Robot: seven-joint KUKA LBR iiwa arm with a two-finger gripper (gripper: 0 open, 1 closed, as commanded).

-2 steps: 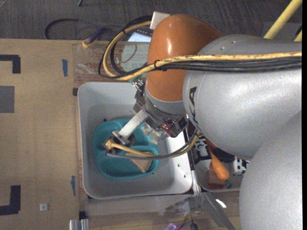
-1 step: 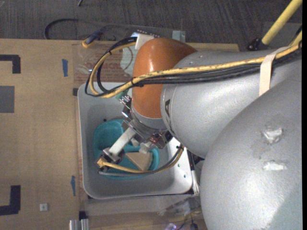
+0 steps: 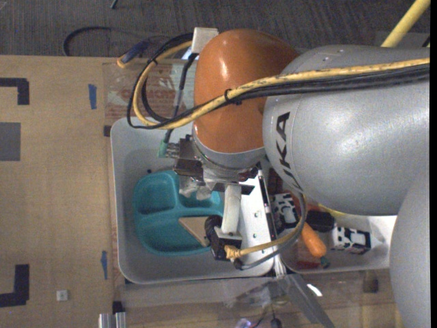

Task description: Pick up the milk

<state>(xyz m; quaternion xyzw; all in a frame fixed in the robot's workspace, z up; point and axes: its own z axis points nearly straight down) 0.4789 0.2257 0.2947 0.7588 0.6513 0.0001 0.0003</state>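
- The grey arm (image 3: 341, 128) with its orange band sweeps in from the view's right and looms over both bins.
- The tan bench (image 3: 54, 183) carries black and blue tape marks.
- The white bin on the view's left (image 3: 121, 183) sits under the wrist.
- The neighbouring bin (image 3: 379, 234) peeks out below the arm.
- A teal divided plate (image 3: 153, 217) lies in the view-left bin.
- The gripper (image 3: 196, 187) hangs right over that plate's upper edge, and I can't tell whether it is open or closed.
- A tan wedge (image 3: 196, 227) rests on the plate.
- The milk carton (image 3: 350, 238), cow-patterned, lies in the other bin, well apart from the gripper.
- An orange carrot (image 3: 313, 241) lies just beside the milk.
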